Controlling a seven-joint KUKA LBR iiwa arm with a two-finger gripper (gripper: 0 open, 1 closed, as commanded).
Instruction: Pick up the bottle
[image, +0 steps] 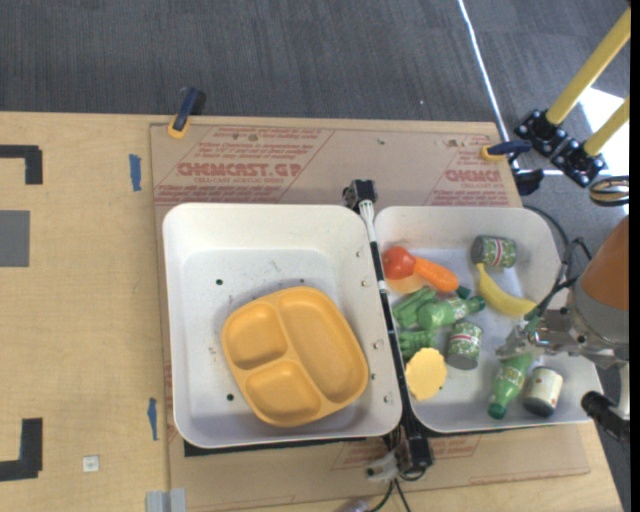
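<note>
Green bottle (509, 384) lies tilted in right bin (545, 228), approx 5 o'clock corner. Tool (530, 337) just above its cap; can't tell its opening. Risk: can (545, 390) touching bottle, banana (500, 291) near, could snag or get nudged.

We see dark grey carpet floor (300, 50) across top. Pale wood bench (80, 330) fills most of frame, brown cardboard sheet (270, 165) with red lettering laid on it. We note black corner marks (25, 160) and blue tape bits (135, 172) at bench's left. Yellow-handled clamp (185, 108) grips cardboard's top edge. Yellow stand leg (600, 60) slants at upper right. Lighting even, soft.
</note>
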